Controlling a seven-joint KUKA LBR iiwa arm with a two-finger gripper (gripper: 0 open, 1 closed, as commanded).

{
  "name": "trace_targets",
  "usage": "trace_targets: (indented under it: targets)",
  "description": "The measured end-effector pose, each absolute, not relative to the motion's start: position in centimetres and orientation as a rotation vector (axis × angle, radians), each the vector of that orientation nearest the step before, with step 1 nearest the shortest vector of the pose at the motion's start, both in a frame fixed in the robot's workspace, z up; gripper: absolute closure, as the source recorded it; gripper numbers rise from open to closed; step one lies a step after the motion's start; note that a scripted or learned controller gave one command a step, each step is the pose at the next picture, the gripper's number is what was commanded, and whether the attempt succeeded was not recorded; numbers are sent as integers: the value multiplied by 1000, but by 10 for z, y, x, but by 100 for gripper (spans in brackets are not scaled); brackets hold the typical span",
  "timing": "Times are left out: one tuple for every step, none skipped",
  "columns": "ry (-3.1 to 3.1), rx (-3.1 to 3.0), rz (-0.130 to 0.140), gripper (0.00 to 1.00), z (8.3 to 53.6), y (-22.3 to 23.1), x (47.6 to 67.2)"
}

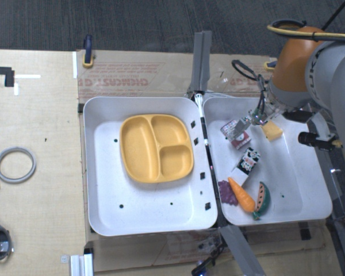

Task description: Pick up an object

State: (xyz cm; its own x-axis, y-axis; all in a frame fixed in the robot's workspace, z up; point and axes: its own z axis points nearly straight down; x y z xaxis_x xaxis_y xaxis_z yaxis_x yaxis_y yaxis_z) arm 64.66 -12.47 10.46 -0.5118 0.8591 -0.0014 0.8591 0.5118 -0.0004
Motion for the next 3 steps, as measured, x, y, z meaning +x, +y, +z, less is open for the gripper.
trace_targets:
  targets:
    - [2807, 1406, -2, 0, 92, -120, 655]
    - [2807, 1401, -5, 100, 102, -120, 656]
    - [2581, 1788, -2, 100, 192, -68, 655]
